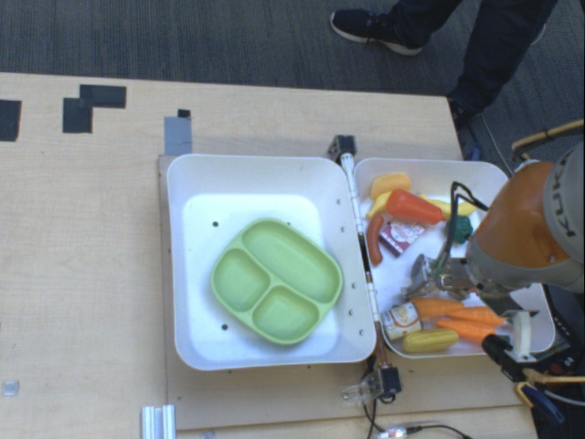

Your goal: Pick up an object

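Metal-grey, the gripper (428,277) hangs low in the right bin (539,332) among the toy food — whether it is spread or pressed together I cannot tell, and nothing shows pinched in it. Judging by its place, it is set to try for a carrot (457,311) just below it, or the small packet (398,236) just above-left of it. A yellow piece (430,340) lies below the carrot, a jar (403,317) beside it; a red pepper (413,208) sits beyond the packet. The packet's print is too small to read. Left of this bin, the other bin (192,245) holds a green divided plate (277,281) — both rest on the worktop (82,273).
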